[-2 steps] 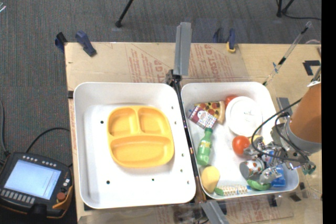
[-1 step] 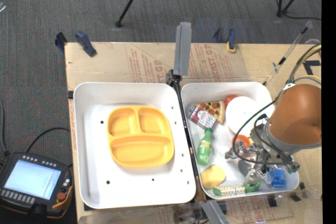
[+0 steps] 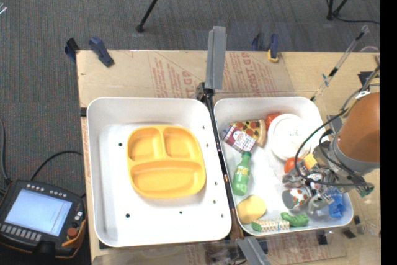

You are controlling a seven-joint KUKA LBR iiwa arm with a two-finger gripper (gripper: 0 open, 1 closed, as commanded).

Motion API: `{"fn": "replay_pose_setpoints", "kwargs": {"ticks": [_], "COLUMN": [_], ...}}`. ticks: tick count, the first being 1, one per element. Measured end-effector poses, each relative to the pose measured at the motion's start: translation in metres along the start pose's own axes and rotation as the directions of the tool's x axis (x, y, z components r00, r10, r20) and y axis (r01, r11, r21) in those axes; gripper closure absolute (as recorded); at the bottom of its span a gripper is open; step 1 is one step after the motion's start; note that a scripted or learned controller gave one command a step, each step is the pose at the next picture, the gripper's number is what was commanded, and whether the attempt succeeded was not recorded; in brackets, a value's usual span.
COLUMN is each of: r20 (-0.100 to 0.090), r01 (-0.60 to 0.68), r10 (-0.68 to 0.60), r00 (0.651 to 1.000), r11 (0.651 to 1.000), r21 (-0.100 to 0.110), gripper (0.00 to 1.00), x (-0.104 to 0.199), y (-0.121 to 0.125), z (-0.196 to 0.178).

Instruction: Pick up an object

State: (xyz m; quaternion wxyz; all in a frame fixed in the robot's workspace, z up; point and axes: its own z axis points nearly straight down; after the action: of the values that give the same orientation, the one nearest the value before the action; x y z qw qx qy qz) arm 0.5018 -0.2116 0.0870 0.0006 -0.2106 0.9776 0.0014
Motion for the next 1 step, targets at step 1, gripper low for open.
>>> {"fn": "replay_pose_setpoints", "kwargs": {"ticks": [1], "r20": [0.0], "r01": [0.095], "r10": [-0.095], "r00": [0.995], "r11": [0.995], "r21": [-0.001], "gripper": [0.0], "x": [-0.0306], "y": [0.0332], "z": [0.0003]}}
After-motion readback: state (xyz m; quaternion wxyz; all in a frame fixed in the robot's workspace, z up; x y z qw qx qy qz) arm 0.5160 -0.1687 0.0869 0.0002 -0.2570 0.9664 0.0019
